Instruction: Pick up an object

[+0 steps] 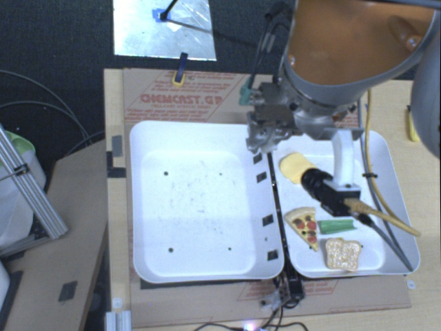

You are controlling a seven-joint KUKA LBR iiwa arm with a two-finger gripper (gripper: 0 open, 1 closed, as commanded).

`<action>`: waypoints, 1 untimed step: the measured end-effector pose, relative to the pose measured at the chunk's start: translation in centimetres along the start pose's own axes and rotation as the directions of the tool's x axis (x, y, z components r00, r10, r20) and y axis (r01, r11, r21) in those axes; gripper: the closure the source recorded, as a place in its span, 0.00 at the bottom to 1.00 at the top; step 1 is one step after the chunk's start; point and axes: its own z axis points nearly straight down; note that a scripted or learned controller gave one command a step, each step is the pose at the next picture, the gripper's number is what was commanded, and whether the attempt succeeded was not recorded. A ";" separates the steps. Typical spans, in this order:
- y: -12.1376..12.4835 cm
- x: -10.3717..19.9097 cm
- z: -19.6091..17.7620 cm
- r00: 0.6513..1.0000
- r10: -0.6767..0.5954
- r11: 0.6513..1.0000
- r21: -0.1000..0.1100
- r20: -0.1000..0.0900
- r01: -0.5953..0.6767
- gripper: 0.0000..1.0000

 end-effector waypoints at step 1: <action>0.0 0.3 -0.8 1.000 -0.008 1.000 0.002 0.000 0.008 1.00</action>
